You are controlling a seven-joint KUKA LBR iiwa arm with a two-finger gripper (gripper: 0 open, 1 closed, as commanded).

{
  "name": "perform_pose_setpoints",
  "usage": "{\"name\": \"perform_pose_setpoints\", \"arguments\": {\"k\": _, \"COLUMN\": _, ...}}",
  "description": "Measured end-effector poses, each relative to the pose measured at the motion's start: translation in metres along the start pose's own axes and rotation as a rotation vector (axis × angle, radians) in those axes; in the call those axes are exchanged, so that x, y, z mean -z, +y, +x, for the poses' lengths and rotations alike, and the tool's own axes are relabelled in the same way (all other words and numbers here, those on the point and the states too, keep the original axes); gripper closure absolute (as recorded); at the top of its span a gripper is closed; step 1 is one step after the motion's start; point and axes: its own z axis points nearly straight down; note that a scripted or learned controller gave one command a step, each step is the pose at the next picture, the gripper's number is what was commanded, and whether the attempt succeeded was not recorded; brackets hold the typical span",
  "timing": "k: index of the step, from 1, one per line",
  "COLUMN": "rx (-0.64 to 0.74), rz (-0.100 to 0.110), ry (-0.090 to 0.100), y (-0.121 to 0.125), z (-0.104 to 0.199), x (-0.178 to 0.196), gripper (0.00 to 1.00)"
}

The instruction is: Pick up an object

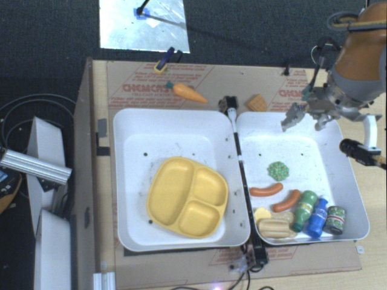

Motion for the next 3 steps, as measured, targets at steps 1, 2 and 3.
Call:
{"name": "perform_pose_setpoints", "arguments": {"k": 1, "rx": -0.002, "rz": 0.002, "ry": 0.000, "y": -0.038, "z": -0.004, "x": -0.069, "gripper": 0.00}}
{"name": "perform_pose_setpoints", "arguments": {"k": 2, "rx": -0.003, "rz": 0.000, "ry": 0.000, "y": -0.043, "z": 0.004, "x": -0.166, "gripper": 0.00}}
{"name": "perform_pose_setpoints", "arguments": {"k": 3, "rx": -0.003, "rz": -0.001, "ry": 0.000, "y": -0.042, "z": 0.004, "x": -0.155, "gripper": 1.00}}
